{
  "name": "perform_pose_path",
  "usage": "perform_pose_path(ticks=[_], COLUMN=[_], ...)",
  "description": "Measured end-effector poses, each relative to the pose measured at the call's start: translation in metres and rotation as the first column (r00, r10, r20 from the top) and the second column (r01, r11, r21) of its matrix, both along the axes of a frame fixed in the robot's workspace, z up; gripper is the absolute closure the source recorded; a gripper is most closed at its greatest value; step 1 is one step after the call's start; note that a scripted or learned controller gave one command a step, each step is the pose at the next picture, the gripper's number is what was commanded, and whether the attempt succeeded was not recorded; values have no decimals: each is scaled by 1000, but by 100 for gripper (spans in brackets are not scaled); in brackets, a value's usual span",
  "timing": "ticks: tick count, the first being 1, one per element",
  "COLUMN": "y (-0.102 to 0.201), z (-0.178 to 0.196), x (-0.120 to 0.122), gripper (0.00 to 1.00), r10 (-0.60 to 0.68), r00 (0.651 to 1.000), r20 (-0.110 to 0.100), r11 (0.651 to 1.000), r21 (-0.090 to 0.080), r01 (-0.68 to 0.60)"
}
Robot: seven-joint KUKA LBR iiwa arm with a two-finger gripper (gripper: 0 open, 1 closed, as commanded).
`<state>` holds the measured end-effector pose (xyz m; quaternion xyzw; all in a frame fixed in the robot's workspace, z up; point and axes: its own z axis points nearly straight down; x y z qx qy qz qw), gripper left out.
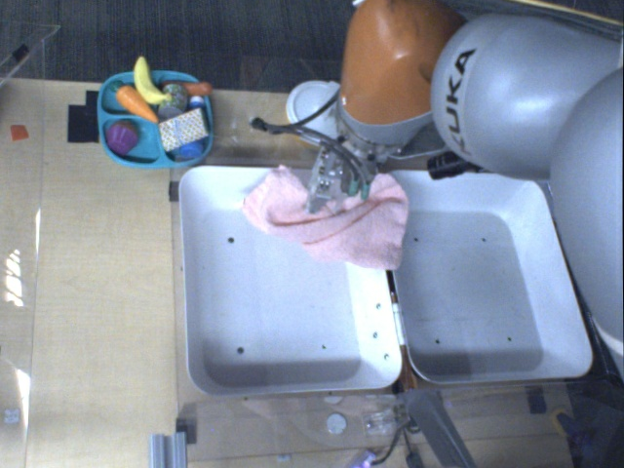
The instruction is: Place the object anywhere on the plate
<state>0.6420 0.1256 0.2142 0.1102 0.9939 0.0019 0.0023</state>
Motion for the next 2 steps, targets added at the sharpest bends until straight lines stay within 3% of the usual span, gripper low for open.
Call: perform_pose_path(ticks=[1,2], y=[5,5], z=[9,9], x=[-2,-2], gripper=[100,0], r10=[218,217], r00=[976,976], r20=[4,4], r11=[976,976], r21=[-1,-1], r01=[-218,-217])
